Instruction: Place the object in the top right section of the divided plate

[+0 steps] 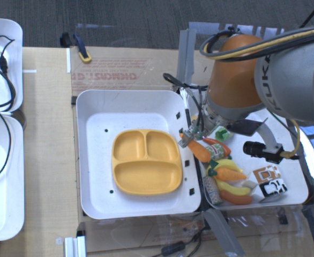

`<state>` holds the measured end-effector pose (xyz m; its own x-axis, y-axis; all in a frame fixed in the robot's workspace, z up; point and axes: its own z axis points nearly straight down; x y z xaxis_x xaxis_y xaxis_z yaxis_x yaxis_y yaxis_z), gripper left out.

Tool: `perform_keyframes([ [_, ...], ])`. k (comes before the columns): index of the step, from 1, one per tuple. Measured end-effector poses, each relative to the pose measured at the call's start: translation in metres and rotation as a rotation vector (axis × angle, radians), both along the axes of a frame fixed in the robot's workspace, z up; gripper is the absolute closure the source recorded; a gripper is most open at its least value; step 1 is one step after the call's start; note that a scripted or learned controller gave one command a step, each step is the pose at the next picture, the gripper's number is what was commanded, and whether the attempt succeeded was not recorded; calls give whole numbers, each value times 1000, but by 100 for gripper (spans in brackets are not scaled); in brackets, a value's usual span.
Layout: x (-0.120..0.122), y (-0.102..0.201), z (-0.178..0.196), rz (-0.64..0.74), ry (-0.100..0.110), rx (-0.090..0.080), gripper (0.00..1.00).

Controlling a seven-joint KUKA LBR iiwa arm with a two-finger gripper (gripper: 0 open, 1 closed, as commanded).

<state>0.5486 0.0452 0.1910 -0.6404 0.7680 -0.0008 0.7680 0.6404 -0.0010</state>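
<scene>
Two white bins on counter (pixel 44 143). Arm (pixel 264 68) over right bin (pixel 299 189). Yellow divided plate (pixel 146 162) lies in left bin (pixel 92 143), top right section bare. Orange carrot (pixel 199 150) on heap just right of plate, long axis slanting far-left to near-right. Tool (pixel 192 131) directly above carrot's far-left tip; clamped or apart, cannot tell.

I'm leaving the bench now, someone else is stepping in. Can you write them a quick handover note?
Gripper: low over the seam between the bins, by the orange carrot; grip state unclear.
Plate: yellow, divided, in the left bin.
Toys: piled in the right bin, carrot on top at the left edge.
Done: nothing placed on the plate so far.
Left: pick up a toy, put it in the plate's top right section.
</scene>
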Motion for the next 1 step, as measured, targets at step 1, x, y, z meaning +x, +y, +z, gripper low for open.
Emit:
perform_keyframes([
  [1, 0, 0, 0, 0, 0, 0, 0],
])
